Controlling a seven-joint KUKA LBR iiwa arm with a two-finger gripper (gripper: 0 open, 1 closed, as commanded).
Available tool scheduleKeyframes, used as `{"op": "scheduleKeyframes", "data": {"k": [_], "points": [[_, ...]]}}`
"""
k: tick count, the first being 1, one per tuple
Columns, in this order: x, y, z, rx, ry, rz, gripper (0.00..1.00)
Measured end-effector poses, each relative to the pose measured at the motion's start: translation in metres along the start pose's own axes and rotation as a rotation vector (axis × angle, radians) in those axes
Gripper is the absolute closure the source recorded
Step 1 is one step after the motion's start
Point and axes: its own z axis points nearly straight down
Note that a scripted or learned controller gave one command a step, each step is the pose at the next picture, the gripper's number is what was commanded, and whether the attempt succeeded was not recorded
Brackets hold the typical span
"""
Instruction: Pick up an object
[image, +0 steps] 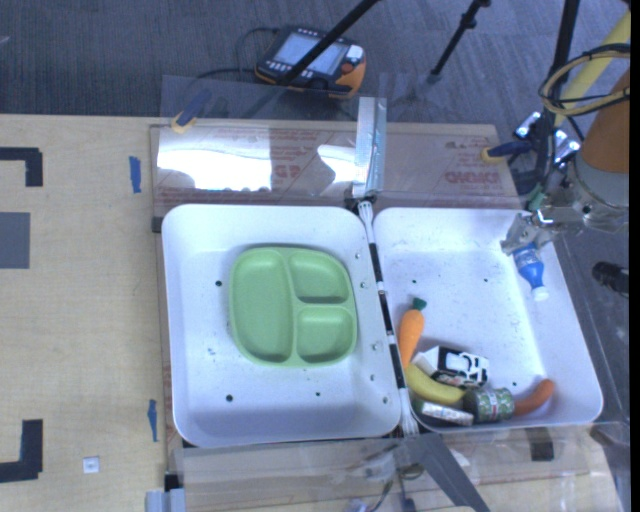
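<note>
Over the right bin's (560, 300) far right corner hangs the end effector (530, 262) — spread or pressed together, I cannot tell. Targets — carrot (410, 333), banana (432, 385) — crowd the near edge; pick 1 at the heap's fringe.

Robotics lab: wooden table (80, 330) with black alignment marks (28, 167), blue tape tabs (135, 173), clear acrylic panels (260, 160), handheld controller (308, 58), tripod legs (460, 35) on carpet.

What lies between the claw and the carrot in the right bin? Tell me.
Bare white bin floor, seen in the camera view. The claw hangs near the bin's far right wall; the carrot lies by the divider, nothing between.
</note>
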Motion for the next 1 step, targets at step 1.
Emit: {"op": "scheduleKeyframes", "data": {"k": [1], "points": [[-0.019,0.0094,-0.0046,0.0,0.0,0.072,1.0]]}}
